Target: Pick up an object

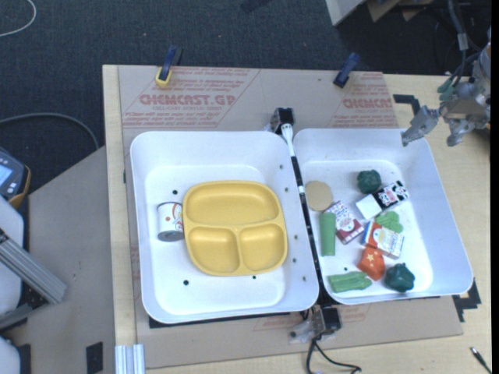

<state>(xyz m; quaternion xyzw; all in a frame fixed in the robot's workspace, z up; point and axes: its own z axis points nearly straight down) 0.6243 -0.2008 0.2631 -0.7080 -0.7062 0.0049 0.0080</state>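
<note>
Your claw (pixel 437 128) hangs above the right bin's (pixel 448 232) far right corner, fingers seemingly spread, holding nothing, clear of the toys.

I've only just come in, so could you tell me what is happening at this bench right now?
The arm's gripper hangs above the far right corner of the right bin, fingers apart, holding nothing. No pick has been made yet. That bin holds a jumble of small items, among them a green stick, a tan disc and a white cube. The left bin holds a yellow divided tray with a small can lying beside it.
</note>
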